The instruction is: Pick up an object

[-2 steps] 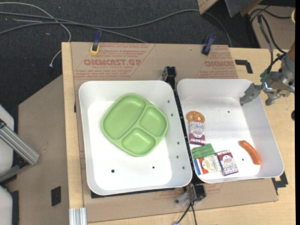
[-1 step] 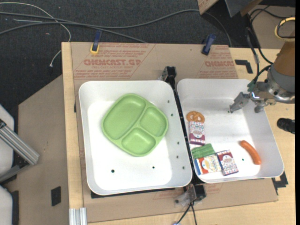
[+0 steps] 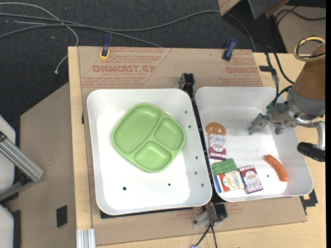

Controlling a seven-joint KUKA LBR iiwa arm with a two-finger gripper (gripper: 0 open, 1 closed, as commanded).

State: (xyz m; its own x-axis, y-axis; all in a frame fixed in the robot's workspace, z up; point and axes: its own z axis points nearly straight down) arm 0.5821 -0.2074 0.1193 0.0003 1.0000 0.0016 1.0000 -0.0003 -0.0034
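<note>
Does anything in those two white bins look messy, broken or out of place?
Nothing looks spilled or broken. The green divided plate lies askew in the left bin, turned diagonal to its walls. In the right bin, small packets crowd the left wall and an orange sausage-shaped toy lies apart.

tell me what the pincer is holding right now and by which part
Nothing is held. The pincer hangs open over a bare part of the right shallow white plastic bin, apart from the orange sausage-shaped toy.

Robotics lab: grey KUKA arm with orange band (image 3: 310, 81) reaching over two shallow white plastic bins (image 3: 103, 138) sitting on clamped brown cardboard sheet (image 3: 134, 68), black cables (image 3: 46, 25) trailing across dark carpet.
</note>
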